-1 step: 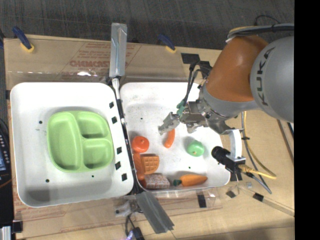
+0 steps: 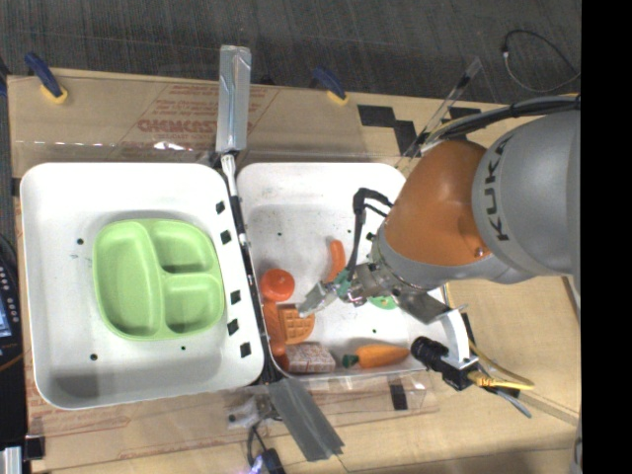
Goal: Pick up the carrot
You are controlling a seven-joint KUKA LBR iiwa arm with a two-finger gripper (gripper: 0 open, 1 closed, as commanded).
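The carrot, orange with a small green top at its left end, lies flat near the front wall of the right bin. My gripper hangs over the middle of that bin, pointing left, up and to the left of the carrot and apart from it. Its tip is close to an orange round piece and a waffle-like piece. Nothing shows in the gripper. The orange-banded wrist covers the right part of the bin.
An orange sausage-shaped piece lies just above the gripper. A brown block sits left of the carrot. A small green item peeks out under the wrist. The left bin holds a green divided plate.
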